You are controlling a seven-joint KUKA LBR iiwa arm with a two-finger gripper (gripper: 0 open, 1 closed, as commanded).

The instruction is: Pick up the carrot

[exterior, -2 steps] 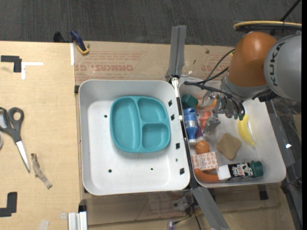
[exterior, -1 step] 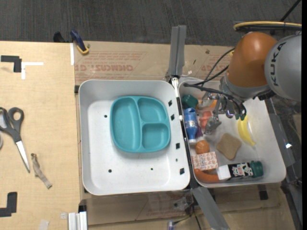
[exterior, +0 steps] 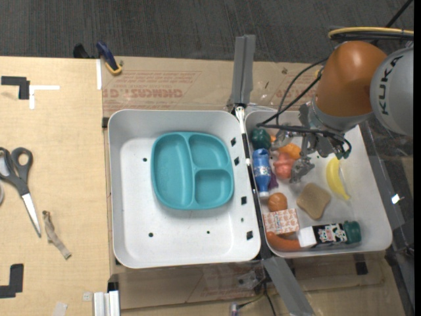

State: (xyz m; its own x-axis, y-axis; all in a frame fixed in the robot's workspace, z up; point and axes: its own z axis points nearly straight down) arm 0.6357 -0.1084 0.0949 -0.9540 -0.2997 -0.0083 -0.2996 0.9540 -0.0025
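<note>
The carrot (exterior: 279, 242), a long orange piece, lies along the front wall of the right bin (exterior: 370, 196). A snack packet (exterior: 283, 221) partly covers it. My gripper (exterior: 304, 168) hangs low over the middle of the right bin, between a pink-and-orange toy food (exterior: 284, 166) and the banana (exterior: 337, 179). It is well behind the carrot and not touching it. The wrist and cables above hide much of the gripper.
The right bin also holds a green item (exterior: 261, 137), a blue bottle (exterior: 262, 170), an orange ball (exterior: 277, 201), a bread slice (exterior: 314, 200) and a green-capped bottle (exterior: 334, 234). In the left bin (exterior: 131, 196) sits a teal divided plate (exterior: 193, 170). Scissors (exterior: 20, 176) lie on the bench at left.
</note>
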